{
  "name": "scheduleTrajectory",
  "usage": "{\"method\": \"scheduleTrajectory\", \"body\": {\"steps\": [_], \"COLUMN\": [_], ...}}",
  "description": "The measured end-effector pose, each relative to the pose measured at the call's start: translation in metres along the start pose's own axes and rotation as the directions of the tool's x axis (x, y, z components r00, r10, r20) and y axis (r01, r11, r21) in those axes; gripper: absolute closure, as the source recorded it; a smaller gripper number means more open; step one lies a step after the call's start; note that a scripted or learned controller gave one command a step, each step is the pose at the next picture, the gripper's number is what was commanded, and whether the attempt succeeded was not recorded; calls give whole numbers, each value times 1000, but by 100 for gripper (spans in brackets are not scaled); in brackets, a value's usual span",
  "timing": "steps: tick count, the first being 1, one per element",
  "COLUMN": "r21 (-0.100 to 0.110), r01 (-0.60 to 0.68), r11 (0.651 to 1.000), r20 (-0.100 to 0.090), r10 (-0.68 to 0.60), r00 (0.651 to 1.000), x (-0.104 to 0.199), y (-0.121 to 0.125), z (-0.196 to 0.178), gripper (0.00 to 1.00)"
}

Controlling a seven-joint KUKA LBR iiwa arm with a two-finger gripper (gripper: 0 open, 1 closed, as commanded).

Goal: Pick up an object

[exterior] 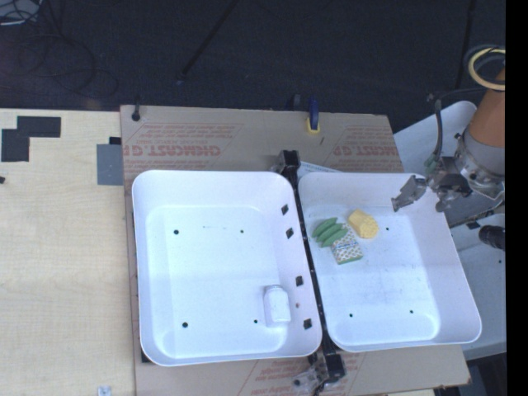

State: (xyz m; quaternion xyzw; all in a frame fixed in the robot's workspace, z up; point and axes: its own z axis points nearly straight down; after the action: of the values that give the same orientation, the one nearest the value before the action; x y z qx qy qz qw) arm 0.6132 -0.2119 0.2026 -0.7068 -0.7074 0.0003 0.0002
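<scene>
where green pods (329,231) lie, yellow corn (363,223)

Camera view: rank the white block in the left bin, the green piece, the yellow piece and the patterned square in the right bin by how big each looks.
1. white block, clearly largest.
2. green piece, yellow piece and patterned square: these look too close in size to rank; they lie bunched together, partly touching.

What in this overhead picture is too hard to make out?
- End effector: small and blurred at the right bin's far rim; its grip state is unreadable.
- Arm: cut off by the picture's right edge.
- Checkered item: too small to identify.
- White block: blends into the left bin.
</scene>
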Motion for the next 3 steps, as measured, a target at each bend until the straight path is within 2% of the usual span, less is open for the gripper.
{"method": "scheduleTrajectory", "body": {"steps": [1,2,3], "r21": [-16,-16,4], "r01": [3,3,11], "r11": [1000,1000,1000], "r20": [4,6,0], "r10": [-3,-3,-11], "r00": [1000,1000,1000], "x": [26,11,13], "y": [-11,9,10], "z": [-152,-341,-340], "gripper": [0,0,100]}}
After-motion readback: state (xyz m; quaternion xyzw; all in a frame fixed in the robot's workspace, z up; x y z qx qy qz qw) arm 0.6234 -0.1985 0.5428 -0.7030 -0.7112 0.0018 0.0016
